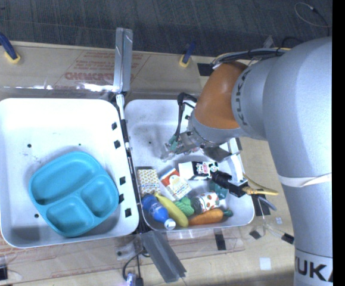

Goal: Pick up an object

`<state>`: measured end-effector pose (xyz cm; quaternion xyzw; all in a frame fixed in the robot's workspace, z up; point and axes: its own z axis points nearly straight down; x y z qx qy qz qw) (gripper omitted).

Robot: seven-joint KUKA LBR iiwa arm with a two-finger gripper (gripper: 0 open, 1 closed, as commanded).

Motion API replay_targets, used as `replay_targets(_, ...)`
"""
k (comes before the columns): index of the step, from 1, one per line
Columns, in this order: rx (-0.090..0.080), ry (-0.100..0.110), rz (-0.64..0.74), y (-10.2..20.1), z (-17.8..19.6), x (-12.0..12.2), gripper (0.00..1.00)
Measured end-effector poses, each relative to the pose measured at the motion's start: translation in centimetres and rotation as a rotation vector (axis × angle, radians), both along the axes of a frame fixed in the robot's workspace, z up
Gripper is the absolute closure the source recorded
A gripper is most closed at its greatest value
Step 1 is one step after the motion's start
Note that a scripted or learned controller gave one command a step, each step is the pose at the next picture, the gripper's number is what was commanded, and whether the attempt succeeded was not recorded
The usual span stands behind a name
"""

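Mostly the gripper (173, 145) is hard to read: it sits low in the right bin (151, 115), under the orange band (220, 97) of the arm (291, 112), and the wrist covers most of it, so I cannot tell whether it is open or closed, and nothing is visibly held. The arm's big grey body hides the right wall of that bin and part of the surface (71, 67) behind it.

The objects are piled in the near half of the right bin, near-right of the gripper and close to it but apart. A yellow banana (173, 210) lies at a slant by the near wall, touching a blue bottle (151, 207) on its left. An orange carrot (208, 218) lies just right of the banana, and something green (186, 206) sits between them, too small to identify. A small carton with a red patch (175, 183) lies nearest the gripper. A patterned packet (147, 179) sits against the left wall. Several small dark and white items around (203, 169) are too cluttered to name.

The left bin (17, 115) holds a blue divided tray (74, 194), well apart from the gripper. Blue clamps (8, 47) sit on the far edge of the surface.
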<state>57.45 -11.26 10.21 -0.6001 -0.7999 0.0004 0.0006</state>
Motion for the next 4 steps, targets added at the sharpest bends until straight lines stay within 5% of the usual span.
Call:
replay_targets(1, 0.0, 0.0, 0.0, 0.0, 0.0, 0.0, 0.0)
replay_targets(2, 0.0, 0.0, -0.039, -3.0, -1.0, -3.2, 0.0)
replay_targets(3, -0.003, -0.001, -0.174, -1.0, -1.1, -9.5, 0.0)
replay_targets(4, -0.001, 0.001, -0.165, -0.8, -0.2, -9.5, 1.0)
